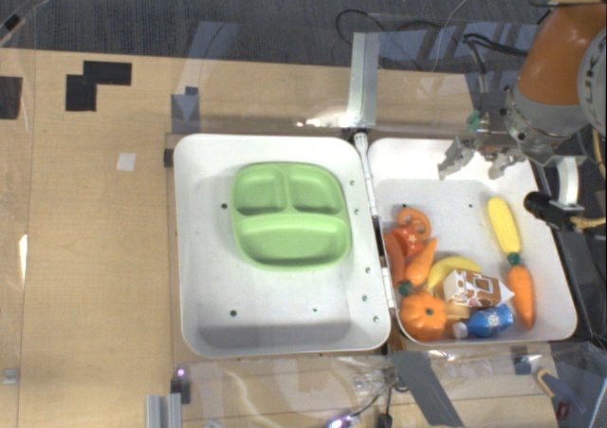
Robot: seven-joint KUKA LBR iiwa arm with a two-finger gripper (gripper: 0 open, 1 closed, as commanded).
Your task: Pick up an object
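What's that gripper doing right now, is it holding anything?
Gripper: open, holding nothing, hovering over the back of the right bin, apart from the toy food.

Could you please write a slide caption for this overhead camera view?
Open end effector above right bin of toy food; green divided plate in left bin.
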